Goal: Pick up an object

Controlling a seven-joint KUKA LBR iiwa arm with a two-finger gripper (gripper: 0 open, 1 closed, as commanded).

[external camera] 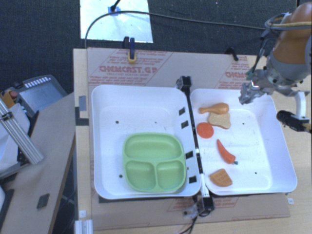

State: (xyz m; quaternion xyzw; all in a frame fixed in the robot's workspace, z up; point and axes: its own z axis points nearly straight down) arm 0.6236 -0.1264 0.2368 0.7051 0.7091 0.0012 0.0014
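orange wedge (221,178) low in right bin (273,179); arm (292,48) above far corner.

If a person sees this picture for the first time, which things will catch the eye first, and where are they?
The green divided plate in the left bin stands out most. Next come the orange and red toy foods in the right bin: a drumstick, a red disc and a chili pepper. The arm's hand hovers over that bin's far right corner.

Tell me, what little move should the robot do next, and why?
Probably slide the tool left and down toward the drumstick. The tool hangs over the right bin's far corner, and the drumstick is the closest toy, lying on the bread slice.
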